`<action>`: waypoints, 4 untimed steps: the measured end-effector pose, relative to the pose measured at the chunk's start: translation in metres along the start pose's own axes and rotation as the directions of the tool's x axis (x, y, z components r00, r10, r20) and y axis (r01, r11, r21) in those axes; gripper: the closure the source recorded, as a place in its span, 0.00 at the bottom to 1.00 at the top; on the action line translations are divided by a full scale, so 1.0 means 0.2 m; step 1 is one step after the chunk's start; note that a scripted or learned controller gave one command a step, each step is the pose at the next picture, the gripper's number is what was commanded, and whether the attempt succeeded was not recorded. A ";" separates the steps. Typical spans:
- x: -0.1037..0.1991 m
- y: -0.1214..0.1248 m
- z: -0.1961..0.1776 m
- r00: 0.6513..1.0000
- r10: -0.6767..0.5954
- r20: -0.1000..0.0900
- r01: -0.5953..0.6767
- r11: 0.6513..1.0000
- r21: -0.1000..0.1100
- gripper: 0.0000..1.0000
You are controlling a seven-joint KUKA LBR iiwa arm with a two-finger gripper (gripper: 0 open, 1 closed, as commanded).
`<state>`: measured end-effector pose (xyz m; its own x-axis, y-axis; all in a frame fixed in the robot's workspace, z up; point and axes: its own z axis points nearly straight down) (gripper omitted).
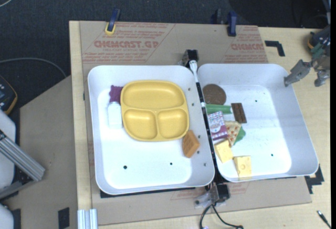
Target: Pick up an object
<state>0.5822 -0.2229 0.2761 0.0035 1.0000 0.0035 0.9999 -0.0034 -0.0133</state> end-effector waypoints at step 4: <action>0.04 -0.04 0.75 1.000 -0.004 0.001 0.004 1.000 -0.007 0.00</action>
<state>0.5731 -0.2138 0.1262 -0.0005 1.0000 0.0027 1.0000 0.0005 -0.0060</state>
